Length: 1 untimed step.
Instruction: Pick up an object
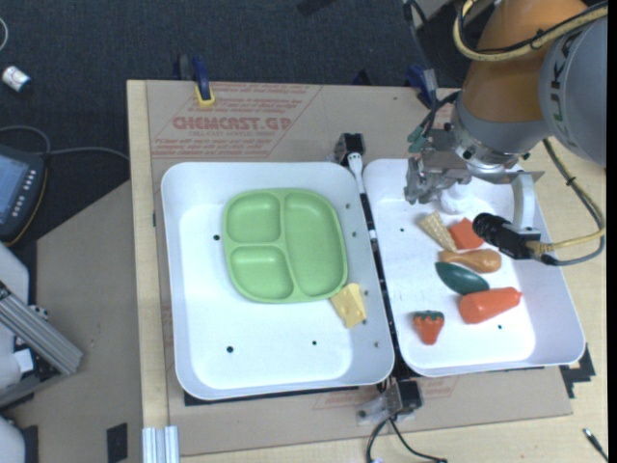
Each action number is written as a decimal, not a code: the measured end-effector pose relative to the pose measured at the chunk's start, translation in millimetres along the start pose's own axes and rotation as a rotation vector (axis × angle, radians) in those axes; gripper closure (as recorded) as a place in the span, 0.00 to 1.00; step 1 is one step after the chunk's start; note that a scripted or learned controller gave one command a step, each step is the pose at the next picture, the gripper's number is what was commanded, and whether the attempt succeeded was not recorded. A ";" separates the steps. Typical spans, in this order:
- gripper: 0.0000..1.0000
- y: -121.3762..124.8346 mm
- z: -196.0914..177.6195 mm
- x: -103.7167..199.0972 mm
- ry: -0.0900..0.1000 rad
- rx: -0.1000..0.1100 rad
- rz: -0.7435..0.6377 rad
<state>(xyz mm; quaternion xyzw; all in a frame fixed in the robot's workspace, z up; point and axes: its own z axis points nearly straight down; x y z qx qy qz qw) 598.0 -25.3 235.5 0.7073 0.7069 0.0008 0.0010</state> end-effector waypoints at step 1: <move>1.00 3.0 21.4 1.9 0.000 0.006 0.000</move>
